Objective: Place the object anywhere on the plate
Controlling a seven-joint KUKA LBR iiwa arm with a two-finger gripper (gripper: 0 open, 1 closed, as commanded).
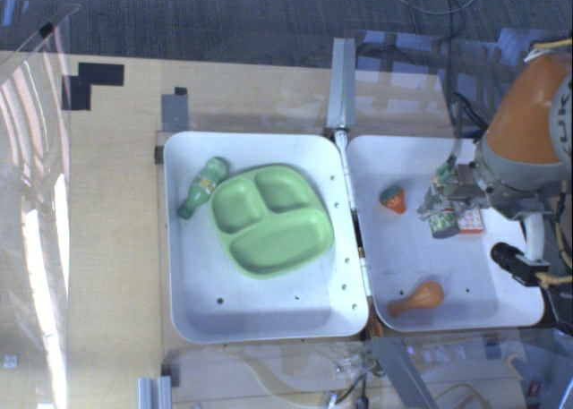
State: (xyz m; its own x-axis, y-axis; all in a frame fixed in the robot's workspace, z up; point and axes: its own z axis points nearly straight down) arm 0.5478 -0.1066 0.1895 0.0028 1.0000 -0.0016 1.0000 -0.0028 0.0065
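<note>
A green divided plate (pixel 270 219) lies in the left bin (pixel 260 318). A green bottle (pixel 202 186) lies on its side against the plate's upper left edge. In the right bin (pixel 466 304) are a red strawberry (pixel 392 199), a small red and white box (pixel 471 220) and a tan drumstick-shaped toy (pixel 418 298). My gripper (pixel 442 216) hangs low over the right bin, just left of the box and right of the strawberry. Part of the box is hidden by it.
A metal divider (pixel 341 85) runs between the two bins at the back. The arm's orange band (pixel 528 112) and grey wrist cover the right bin's back right corner. Cables lie on the dark floor beyond the bench.
</note>
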